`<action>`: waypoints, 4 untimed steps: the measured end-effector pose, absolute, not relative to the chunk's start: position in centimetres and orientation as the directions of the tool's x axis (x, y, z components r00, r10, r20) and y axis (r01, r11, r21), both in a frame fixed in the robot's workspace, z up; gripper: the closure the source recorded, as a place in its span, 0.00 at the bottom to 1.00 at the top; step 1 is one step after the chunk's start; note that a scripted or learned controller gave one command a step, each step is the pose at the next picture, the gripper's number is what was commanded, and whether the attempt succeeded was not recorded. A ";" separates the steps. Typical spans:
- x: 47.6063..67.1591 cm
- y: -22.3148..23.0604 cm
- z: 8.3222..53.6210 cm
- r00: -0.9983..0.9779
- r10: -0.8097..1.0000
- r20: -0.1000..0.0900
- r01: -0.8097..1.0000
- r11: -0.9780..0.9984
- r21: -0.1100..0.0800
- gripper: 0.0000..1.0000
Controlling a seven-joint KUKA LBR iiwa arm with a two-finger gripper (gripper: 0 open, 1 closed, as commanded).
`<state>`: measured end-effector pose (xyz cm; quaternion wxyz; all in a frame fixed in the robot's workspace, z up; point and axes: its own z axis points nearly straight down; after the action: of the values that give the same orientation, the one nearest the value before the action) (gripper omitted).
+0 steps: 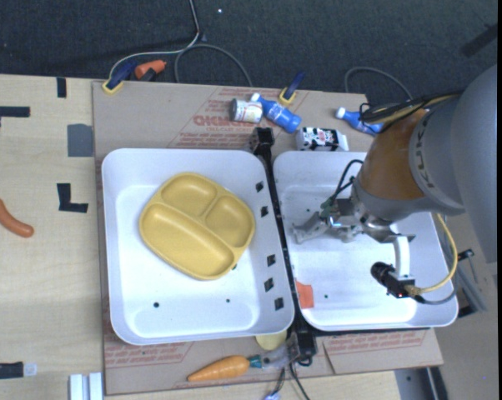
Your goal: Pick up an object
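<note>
A yellow divided plate [198, 224] lies in the left white bin [130, 307], tilted a little toward the bin's centre. My gripper [311, 228] is down in the right white bin [351, 307], near its left wall, and the grey arm with the orange band [393, 161] reaches in from the right. I see nothing between the gripper and the bin floor. A small orange piece [303, 294] lies on the right bin's floor at its front left, below the gripper and apart from it.
An orange carrot [219, 369] lies on the cardboard in front of the bins. A sausage [11, 217] lies on the bench far left. Small bottles [266, 111] and clamps sit behind the bins. Cables [418, 288] hang off the wrist over the right bin.
</note>
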<state>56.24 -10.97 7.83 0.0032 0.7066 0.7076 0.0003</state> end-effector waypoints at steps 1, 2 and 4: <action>62.6 -9.7 8.6 -0.003 1.000 -0.002 1.000 0.003 0.006 0.00; 65.8 -9.6 8.5 -0.002 1.000 -0.001 1.000 0.002 0.002 0.00; 65.5 -9.5 8.5 -0.002 1.000 -0.004 1.000 0.002 0.002 0.00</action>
<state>65.53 -9.51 8.54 0.0022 0.7065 0.7077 -0.0006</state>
